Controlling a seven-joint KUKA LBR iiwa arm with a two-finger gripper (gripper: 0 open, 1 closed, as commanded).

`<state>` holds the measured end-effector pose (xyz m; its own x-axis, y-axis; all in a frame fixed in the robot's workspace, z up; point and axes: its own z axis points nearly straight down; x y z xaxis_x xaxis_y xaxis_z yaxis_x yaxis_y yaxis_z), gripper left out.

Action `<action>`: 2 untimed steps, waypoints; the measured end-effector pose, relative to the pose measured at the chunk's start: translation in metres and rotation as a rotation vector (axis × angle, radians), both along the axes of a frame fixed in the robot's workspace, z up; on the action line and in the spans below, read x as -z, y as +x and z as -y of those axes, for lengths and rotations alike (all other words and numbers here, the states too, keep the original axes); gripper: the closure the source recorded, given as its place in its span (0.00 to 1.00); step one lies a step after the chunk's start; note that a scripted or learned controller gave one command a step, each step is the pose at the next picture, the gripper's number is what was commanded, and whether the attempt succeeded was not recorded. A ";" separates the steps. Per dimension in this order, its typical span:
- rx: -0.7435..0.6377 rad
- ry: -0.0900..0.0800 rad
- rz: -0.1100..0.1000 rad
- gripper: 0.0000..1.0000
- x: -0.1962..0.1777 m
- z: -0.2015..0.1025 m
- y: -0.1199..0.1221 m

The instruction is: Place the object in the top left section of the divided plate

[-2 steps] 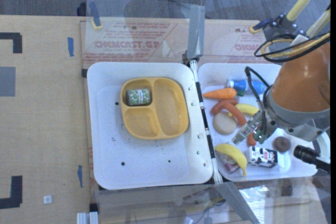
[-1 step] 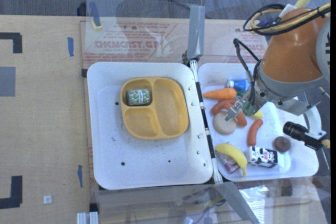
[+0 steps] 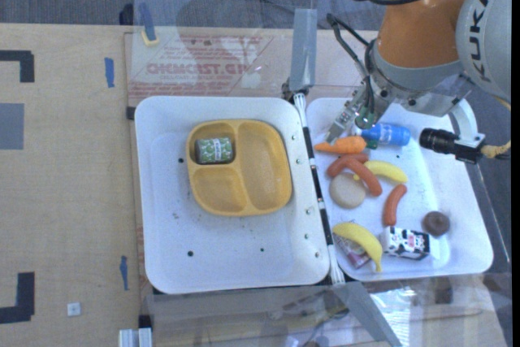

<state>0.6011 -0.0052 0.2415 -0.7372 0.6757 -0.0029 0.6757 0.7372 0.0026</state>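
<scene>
Overhead, the grey and orange arm (image 3: 431, 20) is seen reaching over the right bin (image 3: 463, 175), while the left bin (image 3: 162, 256) bears the yellow divided plate (image 3: 260, 166). The gripper (image 3: 345, 124) hangs just above a toy carrot (image 3: 343, 146) and beside a blue bottle (image 3: 388, 134); whether it is released or clenched cannot be told, and nothing is seen held in it. The task's thing, what looks like a small green-labelled can (image 3: 214, 149), is found lying in the plate's top left section, so the placing is judged done. It is judged light and stiff, with a smooth rounded wall that could slip or roll. It would best be taken across its middle, squarely.
</scene>
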 end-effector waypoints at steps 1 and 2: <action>0.241 0.000 -0.004 1.00 -0.035 0.084 -0.060; 0.170 0.000 -0.006 1.00 0.021 0.003 -0.119</action>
<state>0.4821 -0.0079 0.2203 -0.6119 0.7909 0.0016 0.7909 0.6119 -0.0016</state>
